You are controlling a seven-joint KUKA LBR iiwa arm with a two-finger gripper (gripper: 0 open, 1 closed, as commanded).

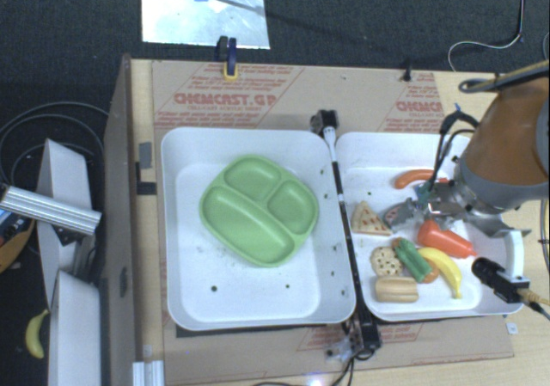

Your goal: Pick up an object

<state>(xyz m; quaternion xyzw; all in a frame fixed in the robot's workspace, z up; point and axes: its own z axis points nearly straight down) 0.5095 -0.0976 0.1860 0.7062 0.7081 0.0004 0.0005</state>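
**Gripper low among the toy food in the right bin**

The gripper (419,208) hangs over the middle of the right bin (369,150) — whether it is open or closed cannot be told. The pizza slice (368,220) lies just to its left, the hot dog (413,177) toward the far edge, the carrot (446,239) beside it. Nearer the front edge sit the cookie (385,261), green vegetable (412,260), banana (447,272) and bread roll (396,290). The left bin (185,290) carries a green divided plate (259,210).

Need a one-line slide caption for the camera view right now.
KUKA arm's gripper low in the right bin among toy foods, beside the carrot; green divided plate in left bin.
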